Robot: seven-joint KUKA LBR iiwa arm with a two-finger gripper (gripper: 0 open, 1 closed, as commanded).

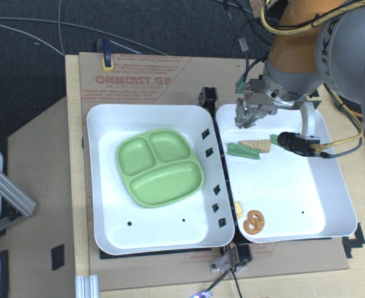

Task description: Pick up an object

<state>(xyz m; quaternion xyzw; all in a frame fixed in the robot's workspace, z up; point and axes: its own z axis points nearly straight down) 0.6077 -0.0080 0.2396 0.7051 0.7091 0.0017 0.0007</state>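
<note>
Cardboard under your two bins (108, 166) carries red print reading "CHEMCAST GP", its last letters hard to make out. Your gripper (249, 113) hangs over the right bin's far left corner; you cannot tell how its fingers stand. Beside it lie a green piece (243, 151) and a cone (258, 145); a pretzel (254, 221) sits near the front edge.

A green divided plate (161, 167) lies in the left bin (102, 166), on brown printed cardboard (133, 76).
</note>
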